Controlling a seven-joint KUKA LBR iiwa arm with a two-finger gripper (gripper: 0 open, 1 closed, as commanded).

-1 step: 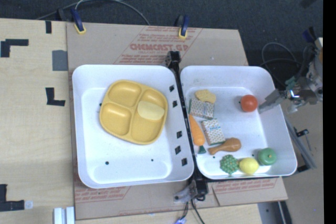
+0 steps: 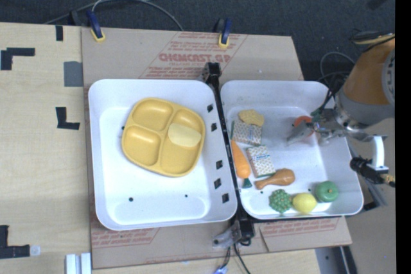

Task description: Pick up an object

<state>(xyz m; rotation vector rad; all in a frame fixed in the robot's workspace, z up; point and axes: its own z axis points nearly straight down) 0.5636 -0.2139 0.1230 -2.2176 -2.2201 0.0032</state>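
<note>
From my remote seat I log: gripper (image 2: 300, 130) low over the right bin (image 2: 276, 90), upper right part; I cannot tell how its jaws stand. Right bin contents: cracker-like piece (image 2: 251, 117), two speckled packets (image 2: 247, 133), carrot (image 2: 241, 161), drumstick (image 2: 275, 178), broccoli (image 2: 280, 201), lemon (image 2: 304, 203), green apple (image 2: 327, 191). Left bin (image 2: 109, 157): yellow divided plate (image 2: 162, 136), one compartment holding a pale yellow piece (image 2: 184, 135).

Yellow divided plate (image 2: 163, 137) sits in left white bin (image 2: 106, 157). Cardboard sheet (image 2: 186, 51) under both bins, two yellow-blue clamps (image 2: 96, 29) at its far edge, on wooden desk (image 2: 35, 163).
</note>
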